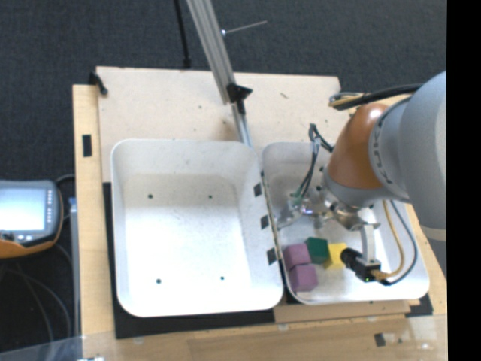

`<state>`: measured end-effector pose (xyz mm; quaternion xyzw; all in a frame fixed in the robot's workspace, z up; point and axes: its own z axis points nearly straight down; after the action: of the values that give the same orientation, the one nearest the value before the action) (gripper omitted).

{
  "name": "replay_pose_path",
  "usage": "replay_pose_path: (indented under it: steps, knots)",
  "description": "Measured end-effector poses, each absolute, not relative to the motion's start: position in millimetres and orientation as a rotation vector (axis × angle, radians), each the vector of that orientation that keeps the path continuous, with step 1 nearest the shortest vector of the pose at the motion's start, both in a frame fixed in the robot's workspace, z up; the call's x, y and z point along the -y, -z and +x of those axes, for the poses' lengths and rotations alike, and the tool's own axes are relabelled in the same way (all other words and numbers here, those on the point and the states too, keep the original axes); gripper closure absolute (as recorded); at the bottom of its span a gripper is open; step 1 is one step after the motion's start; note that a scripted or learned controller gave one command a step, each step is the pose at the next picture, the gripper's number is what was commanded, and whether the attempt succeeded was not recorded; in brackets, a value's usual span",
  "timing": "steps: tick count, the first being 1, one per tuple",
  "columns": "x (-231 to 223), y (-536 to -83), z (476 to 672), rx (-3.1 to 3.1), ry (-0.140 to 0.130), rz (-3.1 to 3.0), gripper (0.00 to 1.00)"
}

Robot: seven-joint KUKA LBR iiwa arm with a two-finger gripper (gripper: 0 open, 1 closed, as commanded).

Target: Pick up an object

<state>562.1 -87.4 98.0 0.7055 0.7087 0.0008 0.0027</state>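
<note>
Blocks bunched in the near-left corner of the right bin (pixel 353 298), likely left wherever they tumbled rather than set out with care. Two purple blocks (pixel 299 266) pressed close to the wall shared with the left bin (pixel 188 201), one just in front of the other. Green block (pixel 318 250) touching or nearly touching the rear purple one, with a yellow block (pixel 336 254) tucked just beside it on the arm's side. Tight packing, judged awkward for a clean grasp: little room on either side of any one piece.

Just behind the cluster, gripper (pixel 316 213) low inside the same bin, close to the green block yet with nothing visibly held. Jaw state impossible to tell, hidden under the wrist and a tangle of wiring. Seemingly poised for a descent onto the pile, or slightly short of it.

Above, orange band (pixel 357 149) and bulky grey arm (pixel 409 149) reaching in from the right and masking much of the bin's far half. Looped cables (pixel 398 250) trailing down beside the blocks, ending at a black fitting (pixel 359 265) near the yellow one.

Further out, both bins side by side on a pale wooden bench (pixel 150 96), and a slanted metal pole (pixel 214 43) coming down between their far corners.
</note>
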Motion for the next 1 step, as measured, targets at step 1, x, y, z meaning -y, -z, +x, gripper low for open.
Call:
replay_pose_path:
  steps: [1]
  knots:
    - [88.3, -97.9, 560.8, -2.22, -0.003, 2.218, 0.0]
